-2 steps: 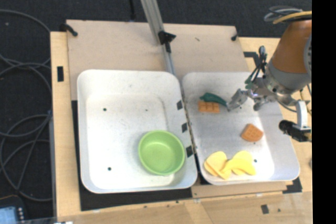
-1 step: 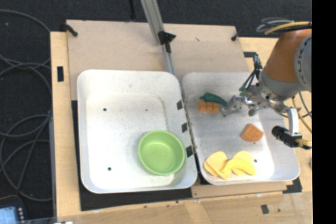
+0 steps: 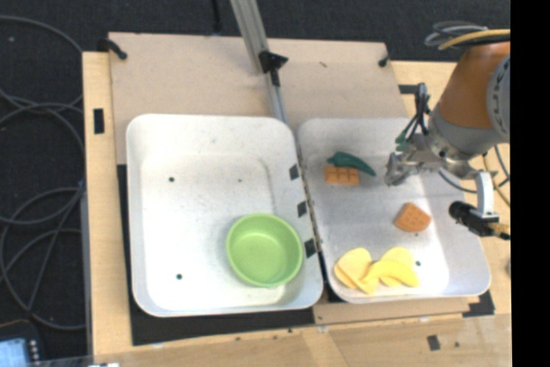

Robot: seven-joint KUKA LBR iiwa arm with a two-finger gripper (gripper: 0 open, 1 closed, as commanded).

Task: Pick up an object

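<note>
Gripper: I see the gripper [image 3: 397,170] low over the right bin [image 3: 344,133], near its upper right part, hanging from the grey arm [image 3: 468,112] that comes in from the right.
Jaws: I cannot tell whether they are spread or pressed together; the metal tip is too small and dark from my view, and I see nothing between them.
Nearest things: the green leaf-shaped toy [image 3: 351,162] and the small orange block [image 3: 341,176] lie just left of the tip, apart from it. The leaf overlaps the block's upper edge.
Orange wedge: an orange wedge [image 3: 412,217] lies below and slightly right of the tip, near it but not touching.
Yellow pieces: a cluster of yellow pieces [image 3: 376,269] lies at the right bin's lower edge, well apart from the tip. I count roughly three lobes but cannot separate them surely.
Left bin: the left bin [image 3: 172,150] holds one green bowl [image 3: 264,249], upright, in its lower right corner, well apart from the gripper.
Count: two bins, one bowl, one leaf, one block, one wedge, one yellow cluster.
Bench: both bins sit side by side, touching, on a tan board [image 3: 189,73].
</note>
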